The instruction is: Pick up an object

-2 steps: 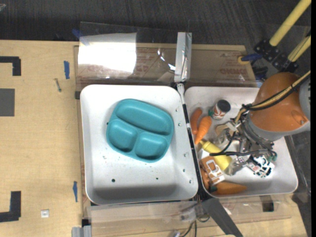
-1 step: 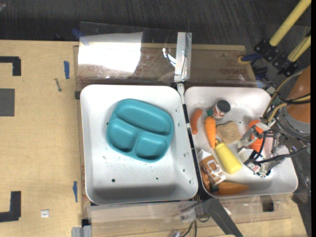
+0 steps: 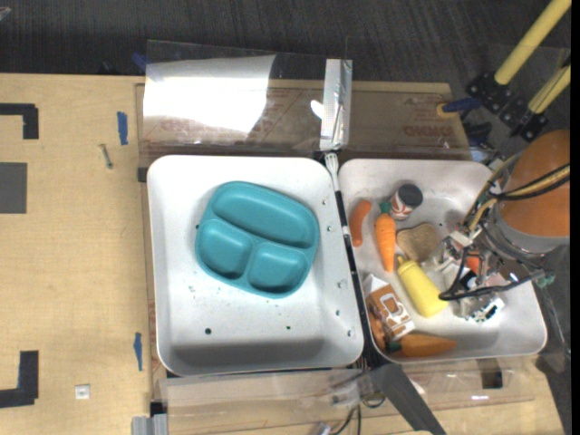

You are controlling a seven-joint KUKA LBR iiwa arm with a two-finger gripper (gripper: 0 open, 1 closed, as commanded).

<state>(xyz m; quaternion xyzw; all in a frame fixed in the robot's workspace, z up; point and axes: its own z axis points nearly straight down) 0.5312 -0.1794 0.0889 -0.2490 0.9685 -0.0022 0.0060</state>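
The arm reaches in from 3 o'clock, its orange band above the right bin. The hand sits low in that bin, near its 3 o'clock wall, amid cables and small parts; whether it is released or clenched I cannot tell.

Just beside it, toward 9 o'clock, lies a yellow bottle, tilted. Farther toward 9 o'clock lie two carrots, side by side. A small jar stands toward 12 o'clock. A brown box and another carrot lie toward 6 o'clock.

The left bin holds a teal tray with three sections. Both bins rest on the counter.
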